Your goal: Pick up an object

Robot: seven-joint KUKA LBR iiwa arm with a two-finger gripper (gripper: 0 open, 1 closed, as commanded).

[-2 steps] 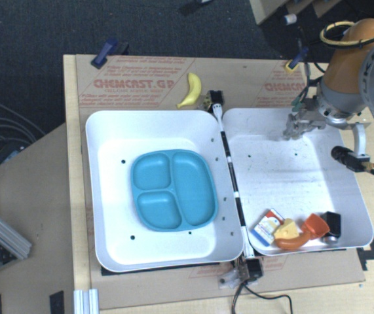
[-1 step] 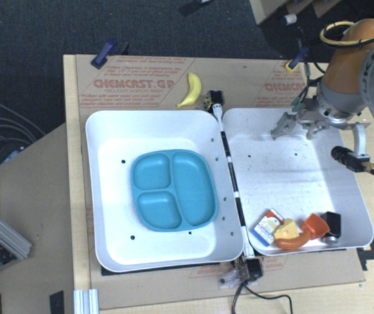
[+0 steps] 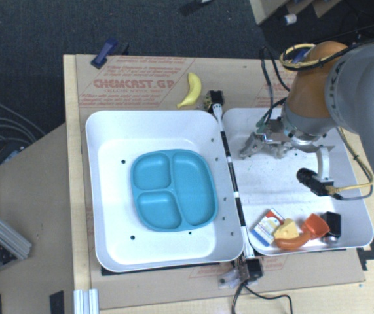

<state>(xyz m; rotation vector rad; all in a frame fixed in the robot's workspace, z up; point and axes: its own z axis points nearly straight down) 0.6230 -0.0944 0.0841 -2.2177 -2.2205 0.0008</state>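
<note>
The grey-and-orange arm's jaws (image 3: pixel 267 144) hung spread and empty over the right white bin's (image 3: pixel 265 182) far end, well apart from the orange, yellow and red toy foods (image 3: pixel 291 231) heaped at its near edge.

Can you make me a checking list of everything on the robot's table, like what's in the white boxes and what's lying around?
Surface: wooden bench bearing left bin and right bin.
Job's things: blue divided plate in left bin; small toys piled at right bin's near edge.
Clutter: banana on the bench behind the bins.
Grippers: gripper over right bin's far part, nothing seen between the fingers.
Cables: yellow cable by the wrist.
Surroundings: dark carpet.
</note>
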